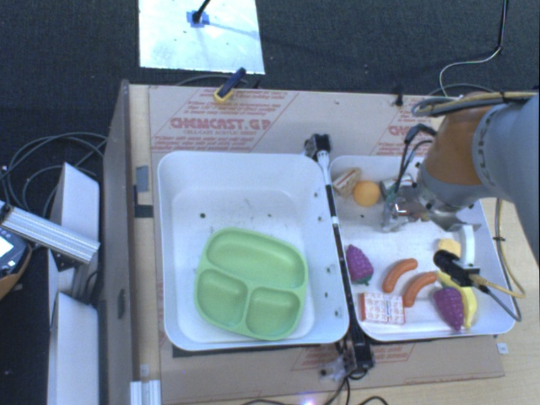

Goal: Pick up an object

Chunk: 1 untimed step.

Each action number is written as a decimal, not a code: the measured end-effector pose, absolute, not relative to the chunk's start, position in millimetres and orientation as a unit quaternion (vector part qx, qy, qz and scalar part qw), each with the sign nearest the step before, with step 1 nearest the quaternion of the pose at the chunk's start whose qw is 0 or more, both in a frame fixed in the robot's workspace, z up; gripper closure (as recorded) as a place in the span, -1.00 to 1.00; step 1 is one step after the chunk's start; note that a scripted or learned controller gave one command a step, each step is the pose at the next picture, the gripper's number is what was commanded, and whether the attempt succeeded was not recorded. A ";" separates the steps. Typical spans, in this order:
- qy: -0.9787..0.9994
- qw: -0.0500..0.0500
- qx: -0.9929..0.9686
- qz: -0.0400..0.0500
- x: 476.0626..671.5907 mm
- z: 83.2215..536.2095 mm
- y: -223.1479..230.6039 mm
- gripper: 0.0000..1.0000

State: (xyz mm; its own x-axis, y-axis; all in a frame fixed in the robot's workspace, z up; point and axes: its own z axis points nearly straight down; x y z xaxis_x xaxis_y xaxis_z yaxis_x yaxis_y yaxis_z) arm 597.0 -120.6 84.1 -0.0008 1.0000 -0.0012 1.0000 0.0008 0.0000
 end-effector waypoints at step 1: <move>0.707 0.000 0.707 0.000 597.5 84.3 -119.7 -1.00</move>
